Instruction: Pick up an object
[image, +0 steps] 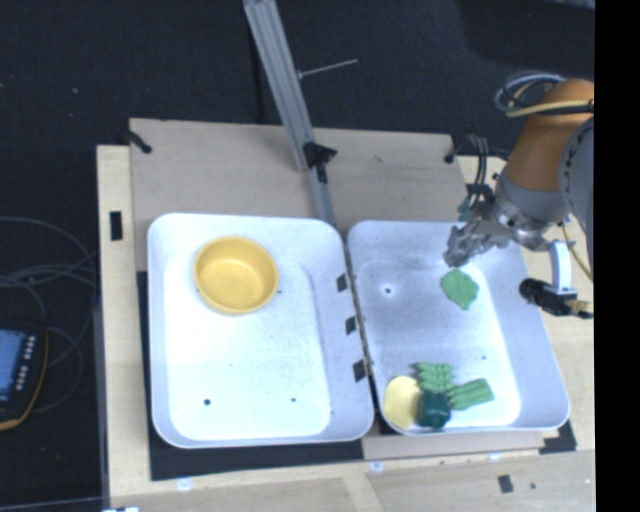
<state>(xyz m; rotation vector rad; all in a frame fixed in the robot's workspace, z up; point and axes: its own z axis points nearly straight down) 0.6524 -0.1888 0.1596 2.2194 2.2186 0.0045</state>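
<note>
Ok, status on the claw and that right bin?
Claw low over right white bin, just above flat green leaf-shaped piece. Nothing seen gripped. Green and yellow toys clustered at near edge, clear of it.

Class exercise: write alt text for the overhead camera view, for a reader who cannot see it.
A grey and orange robot arm reaches in from the right, its gripper just above a small green object in the right bin. A cluster of green and yellow items sits at that bin's near edge; the left bin holds a yellow bowl.
</note>
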